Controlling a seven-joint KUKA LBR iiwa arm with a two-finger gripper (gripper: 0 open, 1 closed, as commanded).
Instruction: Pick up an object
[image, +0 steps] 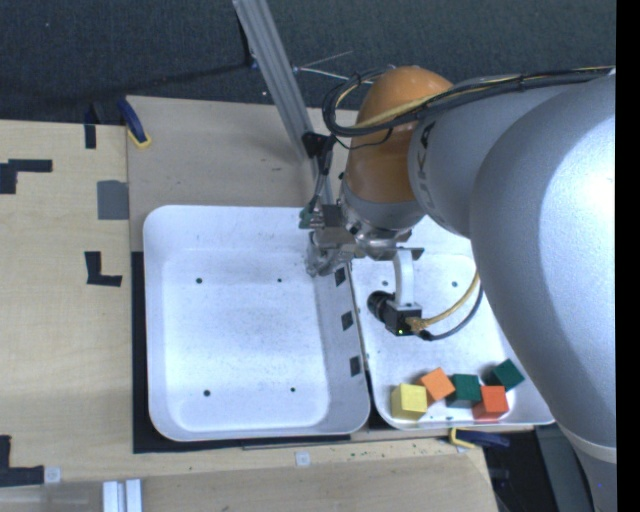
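Blocks lie clustered in the near corner of the right-hand shallow white bin (440, 262): a yellow cube (408, 400) nearest the divider, an orange block (437, 382) just behind it, a dark green block (466, 387) beside that, a red-orange cube (493, 401) at the bin's front rim, and a second green block (508, 375) tilted at the far end of the group. They sit close together, several touching, all resting on the bin floor and well apart from the hand.

That right bin is partly covered by the grey arm (540, 220) with its orange band (395, 130), which crosses in from the right. The left-hand shallow white bin (240, 320) has a speckled, scuffed floor with four small dark dots near its corners. Both bins rest on a pale wooden bench (60, 350) marked with black tape pieces and a grey square; a dark carpeted floor (120, 45) shows beyond the far edge.

The hand (322, 262) hangs over the ridge where the two bins meet, near their far end. Whether it is spread or pressed together cannot be told from this angle, and nothing can be seen between its tips. A black fitting with a small green light (398, 318) hangs below the wrist on a cable.

No readable writing or labels.
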